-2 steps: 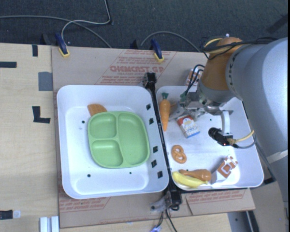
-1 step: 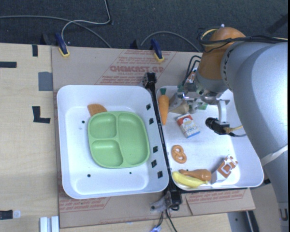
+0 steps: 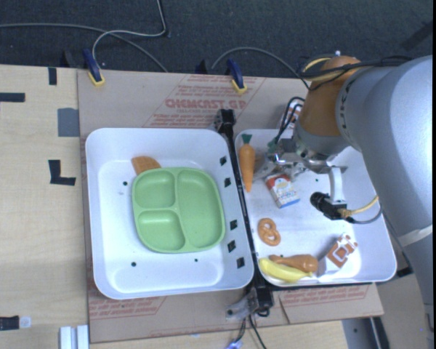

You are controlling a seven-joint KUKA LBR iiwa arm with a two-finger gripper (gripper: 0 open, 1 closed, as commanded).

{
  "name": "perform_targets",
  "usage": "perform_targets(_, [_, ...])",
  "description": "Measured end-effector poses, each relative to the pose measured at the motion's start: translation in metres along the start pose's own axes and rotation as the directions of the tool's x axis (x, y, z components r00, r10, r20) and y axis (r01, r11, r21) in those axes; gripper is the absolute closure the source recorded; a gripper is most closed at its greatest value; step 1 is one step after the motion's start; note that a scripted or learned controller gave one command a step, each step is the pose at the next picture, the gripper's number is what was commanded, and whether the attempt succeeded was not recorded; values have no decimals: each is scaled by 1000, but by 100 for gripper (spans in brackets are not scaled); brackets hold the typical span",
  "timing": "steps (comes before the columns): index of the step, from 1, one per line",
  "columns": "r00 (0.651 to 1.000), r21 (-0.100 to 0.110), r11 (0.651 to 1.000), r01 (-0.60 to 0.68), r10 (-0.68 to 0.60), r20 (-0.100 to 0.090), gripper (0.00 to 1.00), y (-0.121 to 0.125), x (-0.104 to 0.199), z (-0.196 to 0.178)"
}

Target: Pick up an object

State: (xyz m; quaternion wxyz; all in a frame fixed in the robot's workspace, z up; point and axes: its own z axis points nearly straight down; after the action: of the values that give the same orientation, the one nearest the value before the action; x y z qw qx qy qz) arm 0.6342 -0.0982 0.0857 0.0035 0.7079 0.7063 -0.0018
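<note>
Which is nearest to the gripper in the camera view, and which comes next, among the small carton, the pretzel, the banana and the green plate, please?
Measured from the gripper at the top of the right bin:
1. Small carton, just below it.
2. Pretzel, lower in the right bin, towards the divider.
3. Banana and green plate are too close to call; the banana lies at the right bin's bottom edge, the plate in the left bin.

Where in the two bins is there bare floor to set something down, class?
Left bin: a bare strip in front of the green plate. Right bin: a patch between the pretzel and the gripper. Crowded: its front edge, around the banana.
</note>
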Motion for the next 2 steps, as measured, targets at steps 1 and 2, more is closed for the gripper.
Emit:
perform_targets(1, [1000, 7, 1000, 0, 0, -2, 0, 33, 0, 1])
perform_targets(2, [1000, 1, 1000, 3, -3, -6, 0, 6, -11, 0])
